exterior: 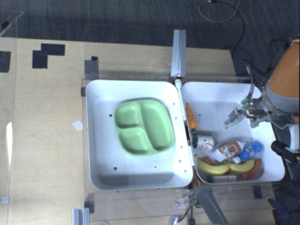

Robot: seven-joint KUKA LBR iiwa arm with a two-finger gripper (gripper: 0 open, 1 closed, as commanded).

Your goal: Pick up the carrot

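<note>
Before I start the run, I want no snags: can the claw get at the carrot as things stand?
Probably yes. The carrot lies alone against the right bin's left wall, with bare floor between it and the claw.

My arm (286, 74) cut off by frame edge at 3 o'clock; orange band partly out. Gripper (236, 117): fingers too small and blurred to judge their gap. Carrot (191, 116) lies against right bin's (220, 93) 9 o'clock wall, lower end hidden behind small can (205, 141). Pile (232, 161) at 6 o'clock overlaps; labels unreadable.
</note>
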